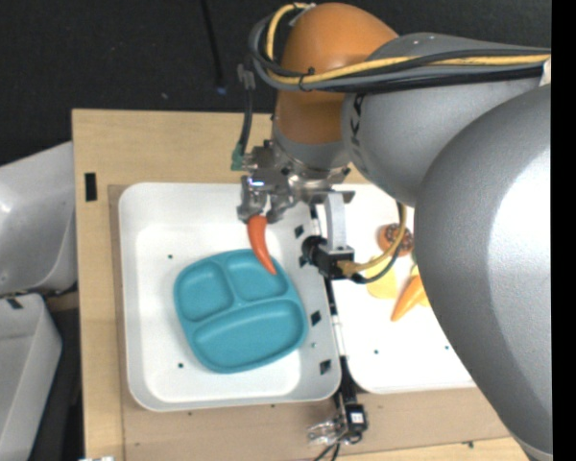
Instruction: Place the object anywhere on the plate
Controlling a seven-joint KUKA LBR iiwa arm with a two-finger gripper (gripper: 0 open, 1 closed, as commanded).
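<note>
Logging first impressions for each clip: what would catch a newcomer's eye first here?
The big grey arm with its orange band reaches in from the right. Its gripper holds an orange carrot, tip hanging over the upper right edge of the blue plate in the left bin. Orange and yellow pieces lie in the right bin.

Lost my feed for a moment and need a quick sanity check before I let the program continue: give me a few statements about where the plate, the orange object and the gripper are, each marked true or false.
1. The blue plate lies in the left bin. True.
2. The plate is one undivided dish. False: it has three compartments.
3. The gripper has a curved orange object hanging from between its fingers. True.
4. The orange object lies flat in the plate's largest compartment. False: it hangs down, its tip at the plate's upper right rim.
5. The right bin holds yellow and orange things. True.
6. The arm comes in from the left. False: it comes from the right.
</note>
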